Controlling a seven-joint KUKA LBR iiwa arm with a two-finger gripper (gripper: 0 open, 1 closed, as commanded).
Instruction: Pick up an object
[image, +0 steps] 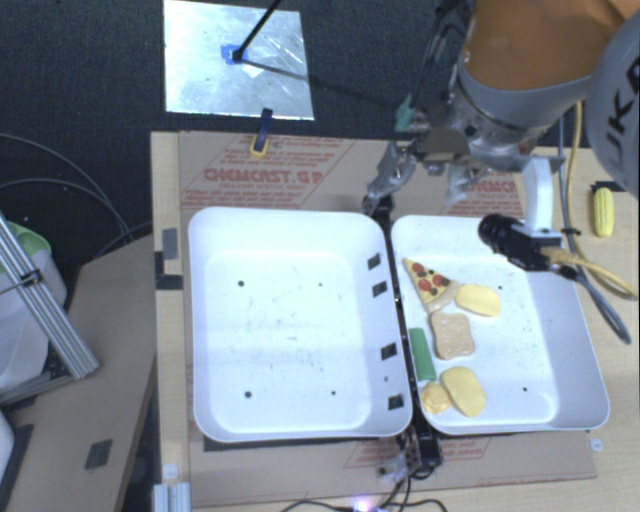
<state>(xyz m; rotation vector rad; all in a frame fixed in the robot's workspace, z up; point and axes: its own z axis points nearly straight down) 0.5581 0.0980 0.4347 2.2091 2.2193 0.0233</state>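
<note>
The right bin (560, 350) holds several toy foods along its left side: a pizza slice (430, 283), a yellow lump (478, 300), a tan toast slice (452, 335), a green stick (423, 354), a yellow oval piece (464, 391) and a small yellow bit (436, 401). My gripper (420, 190) hangs high over the back edge where the two bins meet, well above the food. Its two fingers are spread apart, open, with nothing between them. The grey and orange arm (520, 60) covers the top right.
The left bin (285, 330) sits beside the right one on a cardboard sheet (270, 175). A black cabled part (510, 240) juts over the right bin's back. A yellow item (603, 210) lies at the far right, and a metal plate (235, 60) lies behind the bins.
</note>
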